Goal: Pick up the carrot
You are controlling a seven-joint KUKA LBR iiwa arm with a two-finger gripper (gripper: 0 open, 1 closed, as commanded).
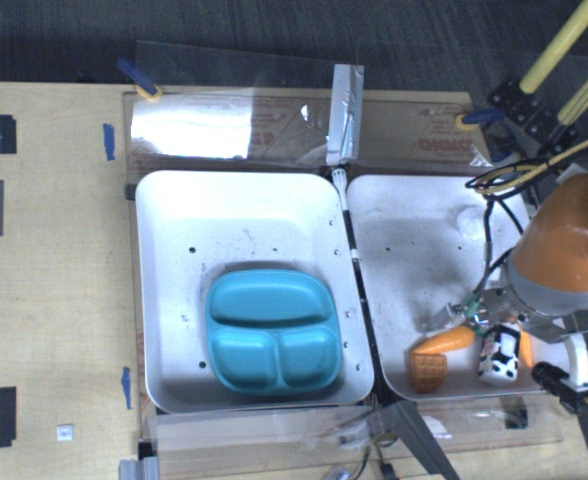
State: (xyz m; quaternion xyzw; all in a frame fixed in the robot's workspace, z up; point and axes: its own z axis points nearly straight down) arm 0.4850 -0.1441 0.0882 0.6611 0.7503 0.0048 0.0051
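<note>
The orange carrot (pixel 444 341) lies in the right bin (pixel 404 228) near its front wall, with its green leafy end pointing right. My gripper (pixel 471 315) reaches in from the right, just above and at that green end. The grey wrist and the orange band of the arm (pixel 567 236) cover the bin's right side and hide part of the gripper.
Next to the carrot are an orange waffle-like square (pixel 427 370) in front and a black-and-white cow toy (pixel 501 356) to its right. A blue divided plate (pixel 272 330) fills the front of the left bin (pixel 234 208). Cables and yellow rods (pixel 564 38) hang at the upper right.
</note>
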